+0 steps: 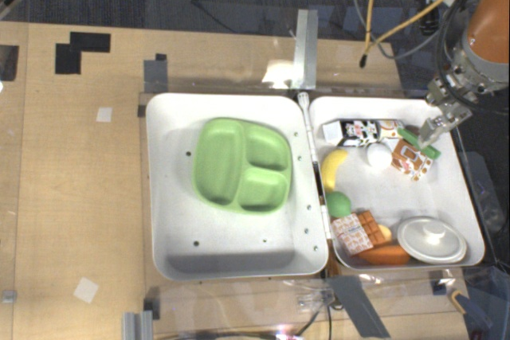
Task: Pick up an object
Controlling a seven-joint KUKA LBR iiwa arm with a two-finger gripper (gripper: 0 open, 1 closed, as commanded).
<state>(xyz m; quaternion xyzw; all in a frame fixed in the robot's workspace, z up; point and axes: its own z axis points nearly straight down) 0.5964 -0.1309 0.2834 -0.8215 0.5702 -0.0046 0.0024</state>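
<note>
I see grey two-finger gripper (441, 123) at right bin's (470, 207) far right corner; open or closed, can't tell. Nearest target: small brown-white patterned carton (411, 162), just left and nearer camera, long axis diagonal.

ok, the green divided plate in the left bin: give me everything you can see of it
The green divided plate is light green, looks like matte plastic, with rounded corners and three compartments: one long on the view's left, two smaller on the right. It lies flat, slightly rotated, about mid-floor in the left bin, apart from the walls. Nothing lies on it or touches it.
</note>
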